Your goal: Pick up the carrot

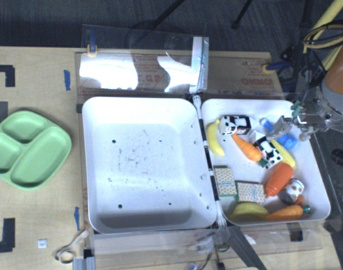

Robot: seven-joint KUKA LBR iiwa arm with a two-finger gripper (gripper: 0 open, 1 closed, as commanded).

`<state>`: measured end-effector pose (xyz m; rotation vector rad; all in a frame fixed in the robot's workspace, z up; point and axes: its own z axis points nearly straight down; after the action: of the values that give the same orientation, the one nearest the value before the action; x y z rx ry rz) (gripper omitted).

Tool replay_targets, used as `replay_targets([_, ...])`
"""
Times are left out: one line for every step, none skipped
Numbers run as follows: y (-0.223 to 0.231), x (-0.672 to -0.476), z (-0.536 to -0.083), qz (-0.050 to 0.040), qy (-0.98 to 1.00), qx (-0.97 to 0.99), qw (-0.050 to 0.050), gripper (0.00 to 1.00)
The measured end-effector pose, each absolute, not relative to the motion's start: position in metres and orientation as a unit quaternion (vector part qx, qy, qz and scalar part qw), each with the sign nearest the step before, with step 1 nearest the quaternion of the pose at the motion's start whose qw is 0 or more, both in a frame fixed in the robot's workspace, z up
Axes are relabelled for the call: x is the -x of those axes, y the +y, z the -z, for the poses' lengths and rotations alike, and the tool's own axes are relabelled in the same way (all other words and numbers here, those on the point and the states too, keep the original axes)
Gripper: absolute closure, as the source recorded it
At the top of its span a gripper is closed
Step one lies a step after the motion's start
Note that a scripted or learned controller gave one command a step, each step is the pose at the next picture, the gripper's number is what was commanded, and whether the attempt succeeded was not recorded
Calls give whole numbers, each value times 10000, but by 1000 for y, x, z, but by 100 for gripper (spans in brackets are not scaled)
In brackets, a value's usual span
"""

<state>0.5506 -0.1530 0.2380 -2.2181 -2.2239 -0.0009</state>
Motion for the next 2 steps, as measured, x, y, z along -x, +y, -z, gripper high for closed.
replay_targets([-141,-558,-120,50,-5743,8186,-56,0])
replay_targets([-142,-558,-131,56,-5734,8193,-72,100])
